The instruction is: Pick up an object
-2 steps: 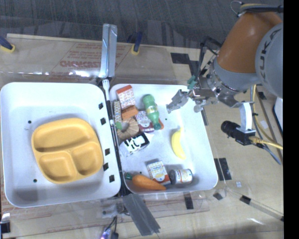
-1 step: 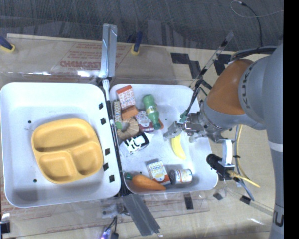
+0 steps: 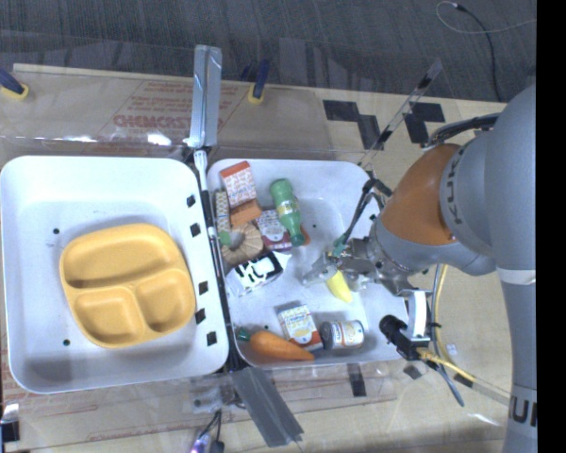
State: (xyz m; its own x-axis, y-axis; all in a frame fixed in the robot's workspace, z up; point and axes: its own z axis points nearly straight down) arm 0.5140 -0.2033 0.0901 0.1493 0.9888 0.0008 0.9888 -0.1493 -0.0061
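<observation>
Reaching in from the right, arm point(image 3: 472, 196) bent low over right bin point(image 3: 354, 173), tool point(image 3: 335, 270) state unclear

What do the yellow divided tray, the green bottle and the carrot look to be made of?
Yellow tray: likely molded plastic, matte, with smooth rounded compartments. Green bottle: probably glossy plastic with a printed label. Carrot: seemingly a plastic toy, uniformly orange with a slight sheen.
</observation>
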